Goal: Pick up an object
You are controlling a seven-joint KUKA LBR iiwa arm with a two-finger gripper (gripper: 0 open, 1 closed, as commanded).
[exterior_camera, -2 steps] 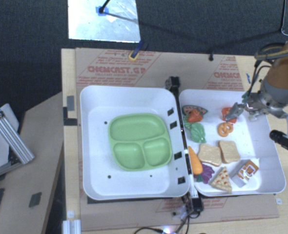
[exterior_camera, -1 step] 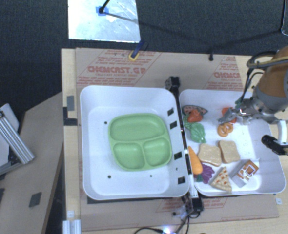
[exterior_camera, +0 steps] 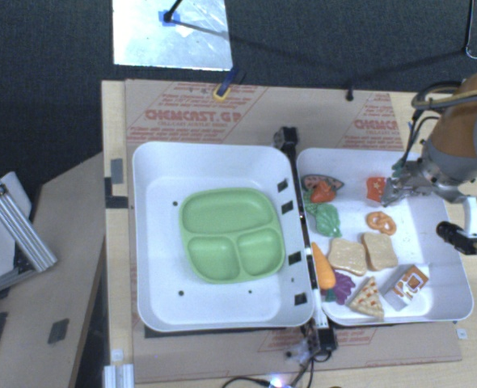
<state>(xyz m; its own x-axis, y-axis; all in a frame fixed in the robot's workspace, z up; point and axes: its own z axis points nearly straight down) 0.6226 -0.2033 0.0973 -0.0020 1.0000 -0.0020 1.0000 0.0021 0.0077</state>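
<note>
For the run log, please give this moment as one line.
arm: over right bin | gripper: beside red item | grasp: unconfirmed | green tray: left bin

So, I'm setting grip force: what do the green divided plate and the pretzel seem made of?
The green divided plate looks like moulded plastic, matte, uniformly pale green with soft rounded compartment edges. The pretzel is probably toy plastic or rubber: even orange-brown colour, smooth surface, though too small to be sure.

The arm (exterior_camera: 465, 136) was grey with an orange band, thin cables looping beside its metallic end effector (exterior_camera: 394, 186).
</note>
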